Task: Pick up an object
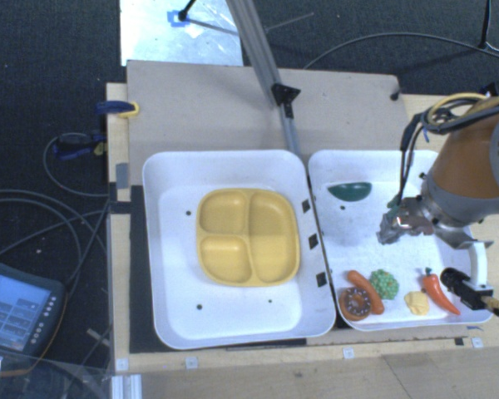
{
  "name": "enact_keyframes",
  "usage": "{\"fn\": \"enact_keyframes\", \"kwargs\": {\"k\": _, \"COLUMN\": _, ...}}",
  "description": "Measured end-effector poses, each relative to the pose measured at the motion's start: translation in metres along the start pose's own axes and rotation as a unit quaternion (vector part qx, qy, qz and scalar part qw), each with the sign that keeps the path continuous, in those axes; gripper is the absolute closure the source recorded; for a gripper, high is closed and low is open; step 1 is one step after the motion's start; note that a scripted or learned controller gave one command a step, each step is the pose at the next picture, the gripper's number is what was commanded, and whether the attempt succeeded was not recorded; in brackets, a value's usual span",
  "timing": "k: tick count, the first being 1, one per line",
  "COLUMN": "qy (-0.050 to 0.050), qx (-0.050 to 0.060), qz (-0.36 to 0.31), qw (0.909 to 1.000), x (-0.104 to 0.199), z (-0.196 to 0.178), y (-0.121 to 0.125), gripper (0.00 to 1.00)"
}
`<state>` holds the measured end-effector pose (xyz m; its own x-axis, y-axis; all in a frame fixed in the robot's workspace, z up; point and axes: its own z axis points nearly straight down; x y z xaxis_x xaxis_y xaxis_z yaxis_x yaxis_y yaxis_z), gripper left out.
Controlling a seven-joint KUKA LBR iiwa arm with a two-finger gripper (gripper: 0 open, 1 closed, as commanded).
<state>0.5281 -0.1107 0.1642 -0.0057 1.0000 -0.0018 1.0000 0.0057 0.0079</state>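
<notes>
End effector, grip state unclear, hangs over the right bin; one yellow plate in the left bin.

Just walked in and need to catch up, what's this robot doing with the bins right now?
The arm reaches in from the right, its tool over the right bin, above bare floor. Nothing is visibly held. Along that bin's near edge lie a donut, a sausage, broccoli, a yellow piece and a carrot; a green bowl sits farther back. The left bin holds a yellow divided plate.
</notes>
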Motion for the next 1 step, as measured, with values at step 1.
{"fn": "enact_keyframes", "kwargs": {"k": 1, "qy": 0.000, "qx": 0.000, "qz": 0.000, "qw": 1.0000, "x": -0.0004, "z": -0.0516, "y": 0.0027, "gripper": 1.00}}
